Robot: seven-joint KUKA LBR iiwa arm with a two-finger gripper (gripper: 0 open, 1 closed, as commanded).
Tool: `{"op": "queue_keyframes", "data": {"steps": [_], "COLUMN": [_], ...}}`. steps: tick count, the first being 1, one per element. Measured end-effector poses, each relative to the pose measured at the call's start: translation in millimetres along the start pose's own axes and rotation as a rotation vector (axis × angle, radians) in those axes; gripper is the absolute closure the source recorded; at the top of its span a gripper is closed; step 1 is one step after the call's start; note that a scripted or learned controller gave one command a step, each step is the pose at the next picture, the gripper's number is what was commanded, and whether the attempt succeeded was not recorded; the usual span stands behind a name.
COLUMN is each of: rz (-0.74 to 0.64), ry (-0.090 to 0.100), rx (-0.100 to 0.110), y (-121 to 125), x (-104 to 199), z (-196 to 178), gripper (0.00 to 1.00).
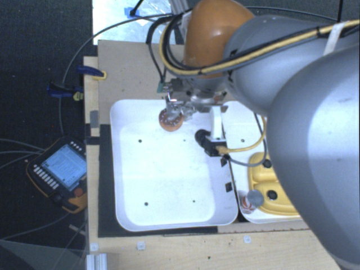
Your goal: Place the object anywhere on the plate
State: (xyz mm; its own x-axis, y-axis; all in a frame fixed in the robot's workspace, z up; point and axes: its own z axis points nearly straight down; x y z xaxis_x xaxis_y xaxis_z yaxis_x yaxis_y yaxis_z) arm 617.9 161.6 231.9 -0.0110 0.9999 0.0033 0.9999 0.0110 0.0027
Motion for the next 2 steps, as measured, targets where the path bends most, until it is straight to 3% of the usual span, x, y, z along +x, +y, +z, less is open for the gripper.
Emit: {"op": "queue_keyframes", "data": {"steps": [1,2], "rz": [0.001,0.005], "ry": [-0.001,-0.002], "rx": [0.002,0.002], "y": [-13.5,-12.7], "x": [42.4,39.4], "z": [0.4,0.4], "gripper": [1.0,0.0]}}
